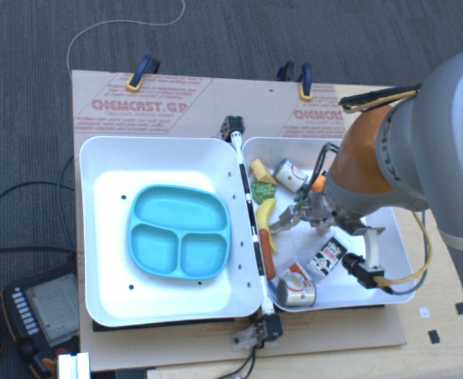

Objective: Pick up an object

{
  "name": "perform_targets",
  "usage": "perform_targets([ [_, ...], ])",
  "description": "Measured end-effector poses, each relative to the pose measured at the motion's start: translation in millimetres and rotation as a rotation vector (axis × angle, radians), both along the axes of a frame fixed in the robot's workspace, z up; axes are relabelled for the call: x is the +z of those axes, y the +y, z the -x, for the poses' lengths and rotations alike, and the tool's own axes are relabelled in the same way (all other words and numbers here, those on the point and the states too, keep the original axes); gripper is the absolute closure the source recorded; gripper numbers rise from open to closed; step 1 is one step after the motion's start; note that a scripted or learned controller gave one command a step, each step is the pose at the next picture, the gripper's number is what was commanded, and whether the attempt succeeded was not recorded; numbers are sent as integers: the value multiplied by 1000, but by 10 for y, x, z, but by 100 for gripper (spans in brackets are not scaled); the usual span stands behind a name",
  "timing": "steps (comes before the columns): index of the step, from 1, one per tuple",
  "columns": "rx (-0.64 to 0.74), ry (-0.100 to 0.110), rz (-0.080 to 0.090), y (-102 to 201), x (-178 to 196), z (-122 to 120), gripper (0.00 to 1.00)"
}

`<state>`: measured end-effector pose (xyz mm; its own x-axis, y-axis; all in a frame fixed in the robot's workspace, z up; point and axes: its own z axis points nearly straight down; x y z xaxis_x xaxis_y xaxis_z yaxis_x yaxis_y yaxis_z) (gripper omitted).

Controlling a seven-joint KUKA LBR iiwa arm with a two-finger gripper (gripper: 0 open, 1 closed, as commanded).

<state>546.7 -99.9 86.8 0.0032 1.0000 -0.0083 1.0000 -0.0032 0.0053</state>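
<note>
- Gripper [288,218] is low inside the right bin [395,247], fingers spread, holding nothing.
- Yellow banana [264,214] lies just left of the fingertips, against that bin's left wall.
- Small can [296,289] lies at the bin's near left corner.
- Blue tray [180,231] sits in the left bin [105,172].

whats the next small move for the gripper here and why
Probably a short descent onto the banana. The gripper sits low in the right bin, just beside the banana near the divider, with nothing visibly between its fingers. Other items crowd close, so a small, straight move seems safest.
</note>
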Motion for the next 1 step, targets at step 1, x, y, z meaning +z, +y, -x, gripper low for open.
perform_targets([
  [1, 1, 1, -3, 15, 78, -10, 100],
])
